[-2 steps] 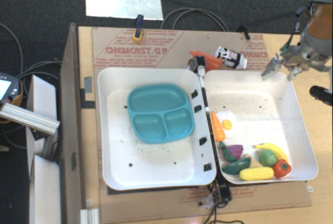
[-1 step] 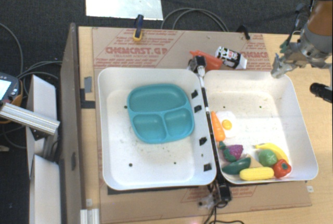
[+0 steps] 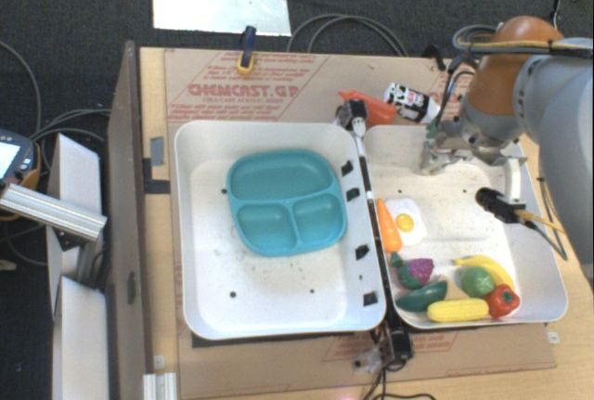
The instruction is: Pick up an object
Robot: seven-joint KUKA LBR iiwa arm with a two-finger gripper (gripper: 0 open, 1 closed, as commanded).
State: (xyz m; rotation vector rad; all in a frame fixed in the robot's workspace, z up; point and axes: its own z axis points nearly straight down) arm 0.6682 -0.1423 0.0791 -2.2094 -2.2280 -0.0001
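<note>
My gripper (image 3: 434,161) reaches down into the far left corner of the right bin (image 3: 548,282), over bare white floor, with no object seen in it. The toy foods lie nearer the front. An orange carrot (image 3: 385,224) rests along the divider beside a fried egg (image 3: 406,222). A purple vegetable (image 3: 417,270) and a dark green cucumber (image 3: 422,297) sit below them. A yellow corn cob (image 3: 456,309), green pepper (image 3: 477,281), banana (image 3: 492,264) and red tomato (image 3: 502,299) crowd the front right corner.
A teal divided plate (image 3: 283,201) lies in the left bin (image 3: 200,231). Black clips (image 3: 357,194) line the divider between the bins. Behind the bins on the cardboard are a black-and-white item (image 3: 406,99) and an orange tool (image 3: 360,103).
</note>
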